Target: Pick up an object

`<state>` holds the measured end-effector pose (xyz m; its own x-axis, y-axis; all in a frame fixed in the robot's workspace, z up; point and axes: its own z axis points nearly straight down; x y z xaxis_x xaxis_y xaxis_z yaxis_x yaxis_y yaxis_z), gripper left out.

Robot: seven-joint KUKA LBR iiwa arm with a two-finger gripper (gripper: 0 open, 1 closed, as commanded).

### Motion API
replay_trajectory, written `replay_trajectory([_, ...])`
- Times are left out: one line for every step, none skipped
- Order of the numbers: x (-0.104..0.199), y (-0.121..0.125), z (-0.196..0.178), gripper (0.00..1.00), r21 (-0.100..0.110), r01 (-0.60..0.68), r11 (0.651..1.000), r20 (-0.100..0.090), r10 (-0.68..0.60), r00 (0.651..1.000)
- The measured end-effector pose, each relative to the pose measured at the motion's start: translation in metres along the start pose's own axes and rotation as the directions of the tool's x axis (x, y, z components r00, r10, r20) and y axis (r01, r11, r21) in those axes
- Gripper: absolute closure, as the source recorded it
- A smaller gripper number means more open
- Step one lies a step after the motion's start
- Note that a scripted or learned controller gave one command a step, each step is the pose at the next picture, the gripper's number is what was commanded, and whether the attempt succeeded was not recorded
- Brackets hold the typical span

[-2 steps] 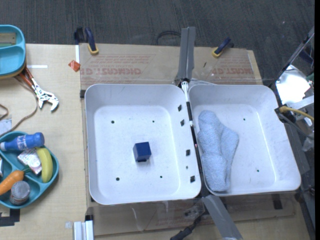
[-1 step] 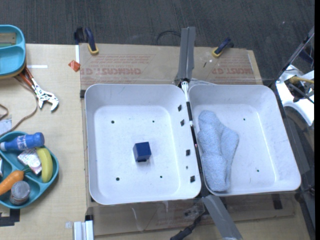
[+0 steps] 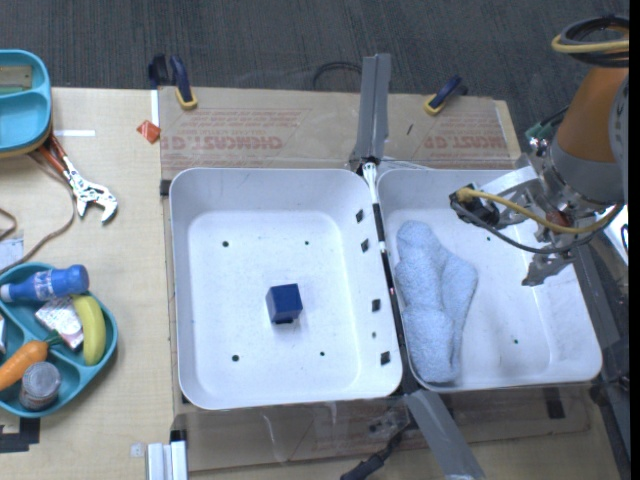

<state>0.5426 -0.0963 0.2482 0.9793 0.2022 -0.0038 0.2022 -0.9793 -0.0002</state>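
Note:
A small blue cube [image 3: 285, 302] rests near the middle of the left white bin [image 3: 200, 268]. A pale blue-white towel [image 3: 432, 303] lies rolled along the left side of the right bin [image 3: 560, 363]. My gripper [image 3: 548, 265] hangs over the right part of the right bin, to the right of the towel and apart from it. Cables loop around the wrist just above it. Nothing shows between its fingers.
A blue tray [image 3: 60, 343] at the left edge holds a bottle, a banana, a carrot and a can. A wrench [image 3: 85, 193] lies on the wooden bench above it. Clamps [image 3: 178, 80] grip the cardboard sheet behind the bins.

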Motion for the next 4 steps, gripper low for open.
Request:
replay_trajectory([-0.070,0.075,-0.059,0.00,0.000,0.014,1.000,0.000,-0.014,1.000])
replay_trajectory([-0.056,0.118,-0.025,0.00,0.001,-0.006,1.000,0.002,0.006,1.000])
replay_trajectory([-0.056,0.118,-0.032,1.00,0.003,-0.002,1.000,0.008,0.002,1.000])
replay_trajectory([-0.056,0.118,-0.032,0.00,0.003,-0.002,1.000,0.008,0.002,1.000])
